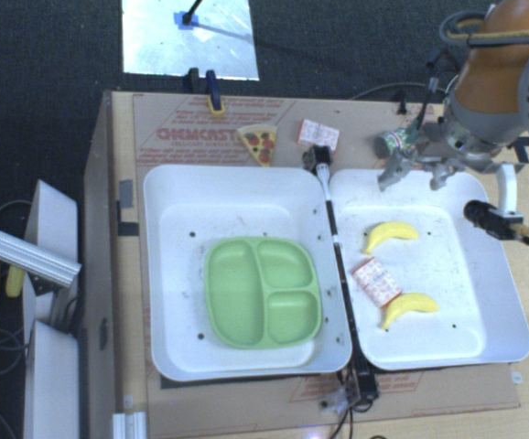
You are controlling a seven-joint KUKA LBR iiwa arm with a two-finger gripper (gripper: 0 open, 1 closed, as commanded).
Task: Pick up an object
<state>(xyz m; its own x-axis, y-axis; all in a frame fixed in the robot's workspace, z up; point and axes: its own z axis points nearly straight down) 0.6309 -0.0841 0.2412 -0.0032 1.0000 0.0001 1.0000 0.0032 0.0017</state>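
- Gripper (415, 173) hangs over right bin's (512, 323) far rim, jaws apart, nothing between them.
- Targets sit loose in that bin: two bananas (391, 235), packet (376, 281).
- Green plate (263, 291) in left bin.

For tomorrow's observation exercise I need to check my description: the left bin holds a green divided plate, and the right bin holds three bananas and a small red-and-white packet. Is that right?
Not quite. The camera view shows two bananas in the right bin, not three: one nearer the back, one nearer the front, with the red-and-white packet between them. The green divided plate does lie in the left bin.
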